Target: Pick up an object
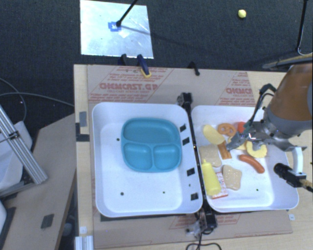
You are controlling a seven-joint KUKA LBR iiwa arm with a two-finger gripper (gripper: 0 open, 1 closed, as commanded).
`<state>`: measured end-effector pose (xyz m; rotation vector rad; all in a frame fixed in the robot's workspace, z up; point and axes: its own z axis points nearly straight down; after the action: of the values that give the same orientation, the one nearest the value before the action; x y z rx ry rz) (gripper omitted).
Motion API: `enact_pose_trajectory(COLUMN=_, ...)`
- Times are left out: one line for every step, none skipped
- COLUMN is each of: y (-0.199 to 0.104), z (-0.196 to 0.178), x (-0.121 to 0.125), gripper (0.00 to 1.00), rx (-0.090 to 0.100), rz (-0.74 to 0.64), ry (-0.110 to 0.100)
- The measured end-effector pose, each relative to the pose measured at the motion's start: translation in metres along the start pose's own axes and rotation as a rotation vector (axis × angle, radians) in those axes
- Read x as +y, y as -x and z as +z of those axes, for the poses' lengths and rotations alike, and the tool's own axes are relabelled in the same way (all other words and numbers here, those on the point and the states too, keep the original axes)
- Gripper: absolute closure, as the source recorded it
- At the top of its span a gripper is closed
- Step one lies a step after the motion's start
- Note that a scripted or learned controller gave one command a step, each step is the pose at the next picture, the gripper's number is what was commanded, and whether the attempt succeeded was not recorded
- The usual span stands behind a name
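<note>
Tool low over the food pile in the right bin.
Tool [240, 140] sits among the toy food in the right bin [281, 197], beside the pretzel [226, 129] and hot dog [252, 163]; its opening and any grasp cannot be told. Yellow bottle [211, 178] and toast [232, 177] lie nearer. Left bin [107, 195] holds a blue divided tray [150, 145]. Both bins rest on the counter [161, 83].

Dark carpet [220, 39] covered the floor around the bench [80, 146]. A shiny metal sheet [116, 29] lay on it beyond the bench, a small yellow ball [241, 13] further right. An aluminium frame [19, 146] stood at left.
</note>
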<state>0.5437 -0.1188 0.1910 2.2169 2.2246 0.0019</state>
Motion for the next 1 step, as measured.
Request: enact_pose_trajectory(y=-0.105, z=0.0066, x=0.0436, gripper=0.0, rx=0.004, rz=-0.012, ry=0.003)
